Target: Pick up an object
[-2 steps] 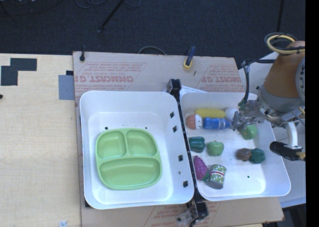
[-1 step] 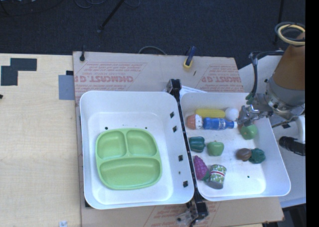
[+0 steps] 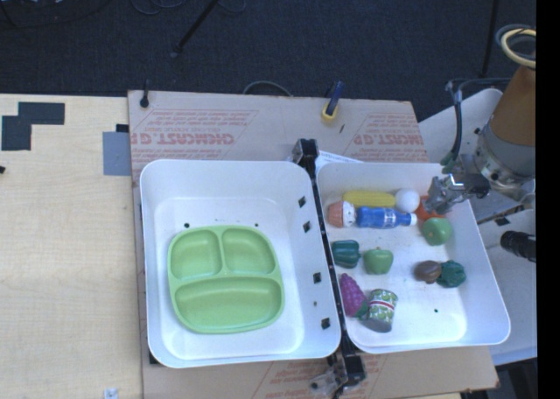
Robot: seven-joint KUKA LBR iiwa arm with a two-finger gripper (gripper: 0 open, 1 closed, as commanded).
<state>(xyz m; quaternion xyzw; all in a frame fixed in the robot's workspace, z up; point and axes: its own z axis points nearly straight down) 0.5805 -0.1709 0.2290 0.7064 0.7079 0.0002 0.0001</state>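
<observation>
The arm [image 3: 516, 126] is reaching in over the far right corner of the right bin [image 3: 490, 323]. Its gripper [image 3: 440, 189] is hanging just above the toys at that corner, next to a white ball [image 3: 407, 199] and a small orange-red thing [image 3: 426, 209]. I cannot tell how far the gripper is opening (it is small and blurry here), and nothing is showing clearly between its tips.

Many toys are lying in the right bin. A yellow banana-like piece [image 3: 368, 199] is sitting along the far edge. A blue bottle [image 3: 382, 218] is lying just beside it, with a round orange and white toy [image 3: 339, 213] at its left end. A green ball [image 3: 437, 230] is resting near the right edge. A dark green pepper [image 3: 346, 254] and a green apple [image 3: 378, 260] are sitting in the middle. A brown lump [image 3: 427, 271] is touching a dark green lump [image 3: 451, 274]. Purple grapes [image 3: 351, 293] and a small can [image 3: 380, 309] are lying near the front left corner.

In the left bin [image 3: 175, 183], a green plate [image 3: 226, 278] with three parts is lying flat, closer to the left edge.
</observation>
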